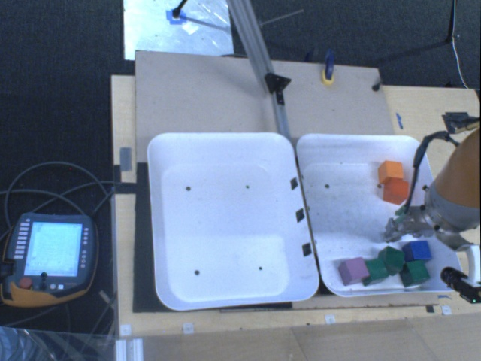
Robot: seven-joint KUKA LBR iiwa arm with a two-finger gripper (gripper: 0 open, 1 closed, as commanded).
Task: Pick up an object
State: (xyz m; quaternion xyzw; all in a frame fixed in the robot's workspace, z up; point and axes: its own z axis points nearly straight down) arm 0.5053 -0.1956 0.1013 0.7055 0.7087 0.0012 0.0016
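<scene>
The right bin [342, 164] holds several small blocks. Two orange blocks [392, 181] lie near its right wall. A pink block [351, 270], two green blocks [391, 262] and a blue block [417, 250] crowd the near right corner. My gripper [400, 229] hangs low over the right bin, just above and left of the blue block and below the orange ones. Nothing shows between its fingers. The arm [458, 194] comes in from the right edge.
The left bin [225, 216] sits beside the right one, sharing a middle rim. A teach pendant [49, 258] with cables lies on the floor at left. A slanted metal pole [255, 43] crosses the bench's back.
</scene>
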